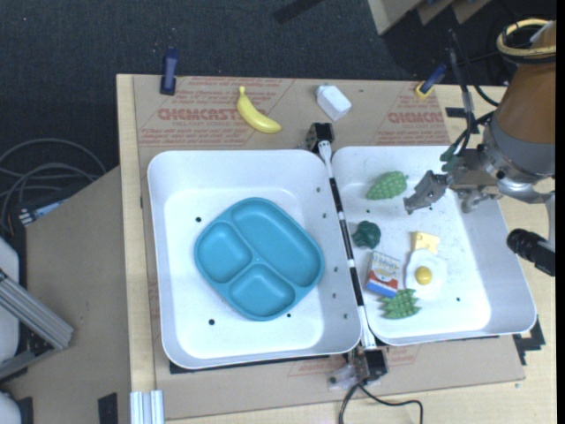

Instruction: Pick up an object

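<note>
The right bin [494, 312] holds several small items: a light green leafy piece [387, 185] at the back, a dark green broccoli [366, 233], a yellow cheese wedge [425, 241], a fried egg [424, 275], a white, red and blue packet [383, 272] and another green leafy piece [400, 304]. My gripper [446, 196] hangs over the back of this bin, just right of the light green leafy piece. Its fingers are open, with nothing between them.
The left bin [168, 179] contains a blue divided plate [258, 256]. Behind the bins, on the cardboard, lie a banana [256, 113], a white block [334, 102], a blue marker-like item [169, 71] and a blue and yellow piece [430, 82]. A black clamp [320, 134] sits where the bins meet.
</note>
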`<state>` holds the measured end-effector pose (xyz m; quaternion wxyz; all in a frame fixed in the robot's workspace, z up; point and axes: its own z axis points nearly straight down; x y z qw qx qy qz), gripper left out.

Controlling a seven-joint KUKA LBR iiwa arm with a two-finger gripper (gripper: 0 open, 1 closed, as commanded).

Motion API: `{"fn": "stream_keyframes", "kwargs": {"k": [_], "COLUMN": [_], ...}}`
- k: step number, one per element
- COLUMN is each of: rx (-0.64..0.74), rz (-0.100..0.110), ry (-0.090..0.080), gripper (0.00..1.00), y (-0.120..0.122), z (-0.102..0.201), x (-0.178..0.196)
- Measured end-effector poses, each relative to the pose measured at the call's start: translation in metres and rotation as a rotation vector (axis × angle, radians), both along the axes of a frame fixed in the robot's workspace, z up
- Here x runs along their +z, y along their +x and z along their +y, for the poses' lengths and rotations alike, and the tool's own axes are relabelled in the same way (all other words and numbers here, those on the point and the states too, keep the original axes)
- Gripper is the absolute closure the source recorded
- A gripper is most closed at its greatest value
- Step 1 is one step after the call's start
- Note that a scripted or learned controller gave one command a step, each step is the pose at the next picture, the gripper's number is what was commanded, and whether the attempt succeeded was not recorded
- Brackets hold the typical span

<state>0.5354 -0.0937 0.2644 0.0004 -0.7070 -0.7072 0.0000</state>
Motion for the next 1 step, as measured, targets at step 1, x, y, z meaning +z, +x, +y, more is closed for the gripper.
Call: {"fn": "stream_keyframes", "kwargs": {"k": [1], "rx": [0.000], "rz": [0.003], "ry": [0.000], "gripper": [0.00], "y": [0.0457], "z": [0.0019], "x": [-0.1056]}}
